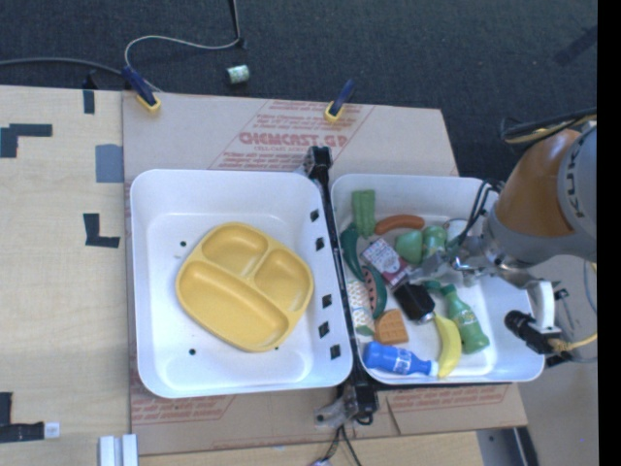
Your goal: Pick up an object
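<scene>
While the arm (543, 202) reaches in from the right, its gripper (464, 260) hangs low over the right bin (485, 190), among the heaped toys — whether it is apart or together cannot be told. Candidates lie close at hand: a green bottle (467, 322) and a banana (447, 344) just beside it, and a blue bottle (397, 360) nearer the front wall. The left bin (155, 202) bears a yellow divided plate (244, 285) (probably not the target, judging by the arm's position).
</scene>
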Action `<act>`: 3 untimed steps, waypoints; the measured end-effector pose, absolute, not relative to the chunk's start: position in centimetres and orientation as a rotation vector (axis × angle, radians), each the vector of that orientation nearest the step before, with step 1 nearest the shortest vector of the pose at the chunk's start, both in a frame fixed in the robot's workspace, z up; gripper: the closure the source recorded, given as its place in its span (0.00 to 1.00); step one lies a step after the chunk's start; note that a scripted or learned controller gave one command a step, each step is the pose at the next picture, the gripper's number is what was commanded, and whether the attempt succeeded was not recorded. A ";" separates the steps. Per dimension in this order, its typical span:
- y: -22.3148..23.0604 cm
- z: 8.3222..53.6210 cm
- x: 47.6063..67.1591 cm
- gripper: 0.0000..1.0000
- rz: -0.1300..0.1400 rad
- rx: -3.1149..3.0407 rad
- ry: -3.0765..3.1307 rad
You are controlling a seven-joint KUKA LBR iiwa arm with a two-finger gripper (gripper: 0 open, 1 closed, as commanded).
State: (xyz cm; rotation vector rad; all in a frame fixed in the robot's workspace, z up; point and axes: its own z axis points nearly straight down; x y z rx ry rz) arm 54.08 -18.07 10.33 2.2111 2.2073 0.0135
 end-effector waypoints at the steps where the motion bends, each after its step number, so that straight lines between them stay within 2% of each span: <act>1: -18.8 9.8 52.2 0.00 0.034 2.199 2.191; 2: -19.9 8.6 51.2 0.00 0.005 2.216 2.220; 3: -20.0 9.6 51.2 1.00 0.004 2.216 2.217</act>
